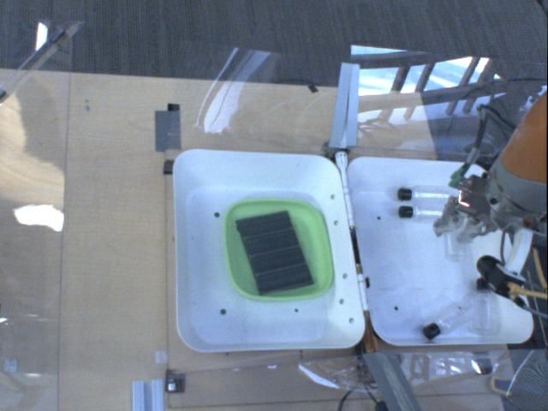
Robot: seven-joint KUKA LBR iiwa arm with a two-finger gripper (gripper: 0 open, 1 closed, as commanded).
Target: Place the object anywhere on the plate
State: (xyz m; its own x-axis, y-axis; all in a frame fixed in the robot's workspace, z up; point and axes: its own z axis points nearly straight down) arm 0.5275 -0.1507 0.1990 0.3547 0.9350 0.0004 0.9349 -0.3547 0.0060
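A lime-green square plate (318, 229) lies in the middle of the left bin (197, 255). A dark grey ridged rectangular slab (274, 253) rests flat on the plate, turned slightly off square. My gripper (456, 226) hangs over the right side of the right bin (394, 306), far from the plate. It is just right of two clear vials with black caps (415, 204). I see nothing held in it.
A third clear vial with a black cap (441, 325) lies near the right bin's front edge. The raised rims of the two bins meet in a ridge (349, 238). A grey metal post (344, 110) stands behind that ridge.
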